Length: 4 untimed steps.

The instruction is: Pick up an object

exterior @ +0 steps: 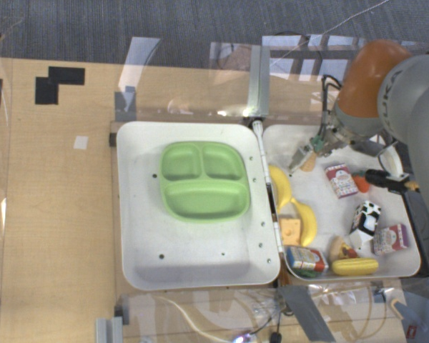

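**Claw low over the right bin's upper left corner**

Claw (pixel 305 156) points down and left into the right bin (pixel 412 263), its tip just above a small tan item (pixel 309 164) that I cannot identify; whether it is released or clenched cannot be told. Left of it, the left bin (pixel 136 256) carries a green divided plate (pixel 204 181). Just below and left of the claw lie two bananas (pixel 280 186), then an orange block (pixel 291 231) and a can (pixel 305 261). Rightward sit a red packet (pixel 340 180), a yellow lemon-like piece (pixel 354 266), a black-and-white cow figure (pixel 367 220) and a pink carton (pixel 390 239). From the desk's right the grey arm (pixel 415 98) reaches in, orange band (pixel 368 77) above the wrist.
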Each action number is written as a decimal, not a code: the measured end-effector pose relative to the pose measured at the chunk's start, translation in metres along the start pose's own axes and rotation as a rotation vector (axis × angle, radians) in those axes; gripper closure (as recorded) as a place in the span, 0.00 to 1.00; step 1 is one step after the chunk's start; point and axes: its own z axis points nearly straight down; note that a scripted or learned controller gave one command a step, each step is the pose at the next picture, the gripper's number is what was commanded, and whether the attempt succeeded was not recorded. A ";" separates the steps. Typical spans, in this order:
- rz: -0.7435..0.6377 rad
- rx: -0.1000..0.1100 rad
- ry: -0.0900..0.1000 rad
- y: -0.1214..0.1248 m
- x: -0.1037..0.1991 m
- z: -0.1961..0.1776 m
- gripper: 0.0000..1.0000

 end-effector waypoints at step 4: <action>-0.143 -0.008 -0.012 -0.013 0.016 -0.096 0.00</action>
